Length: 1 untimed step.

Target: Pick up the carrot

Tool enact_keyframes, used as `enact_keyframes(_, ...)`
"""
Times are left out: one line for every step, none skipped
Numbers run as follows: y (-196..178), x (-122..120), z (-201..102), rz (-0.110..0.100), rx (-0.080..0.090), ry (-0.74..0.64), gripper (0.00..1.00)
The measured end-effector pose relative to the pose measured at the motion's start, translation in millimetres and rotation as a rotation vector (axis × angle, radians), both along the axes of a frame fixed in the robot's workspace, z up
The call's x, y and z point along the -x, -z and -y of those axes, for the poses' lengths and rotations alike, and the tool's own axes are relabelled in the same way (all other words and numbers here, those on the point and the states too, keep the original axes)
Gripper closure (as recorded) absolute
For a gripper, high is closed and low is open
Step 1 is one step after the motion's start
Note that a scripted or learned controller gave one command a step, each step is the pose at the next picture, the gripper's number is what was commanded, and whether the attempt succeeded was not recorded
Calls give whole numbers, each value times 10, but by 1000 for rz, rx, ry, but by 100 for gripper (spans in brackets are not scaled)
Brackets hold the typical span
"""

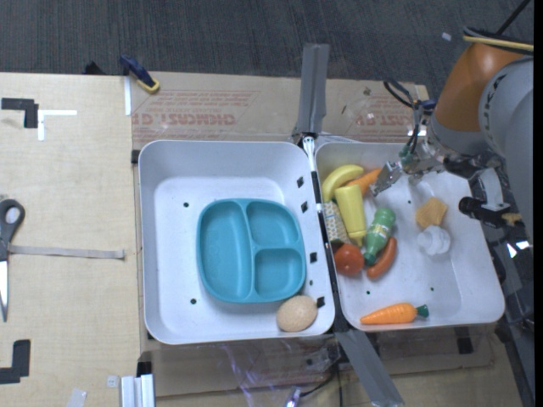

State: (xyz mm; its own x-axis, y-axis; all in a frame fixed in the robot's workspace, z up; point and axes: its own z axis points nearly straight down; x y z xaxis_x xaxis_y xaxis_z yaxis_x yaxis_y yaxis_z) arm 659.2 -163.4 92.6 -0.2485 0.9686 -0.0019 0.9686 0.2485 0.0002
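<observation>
At the near edge of the right bin [475, 308] the carrot [392, 315] is found, lying flat on the floor and just short of the front wall. Its long axis runs almost parallel to that wall, the pointed end toward the left bin [161, 253] and the green top toward the right. Bare white floor is left around it on the far side and to the right (the nearest neighbours sit well apart). In the left bin a teal divided plate [252, 250] is set, with a beige egg [296, 314] at its near right corner. Farther back along the right bin's left wall, a tomato [348, 259], a green bottle [378, 230], a yellow bottle [350, 209] and a banana [339, 177] are crowded together. The gripper [392, 175] is seen at the far end of the right bin; its opening cannot be told.
</observation>
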Motion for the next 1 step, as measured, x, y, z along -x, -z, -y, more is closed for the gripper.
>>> enact_keyframes(-450,0,-112,1,0,243,0)
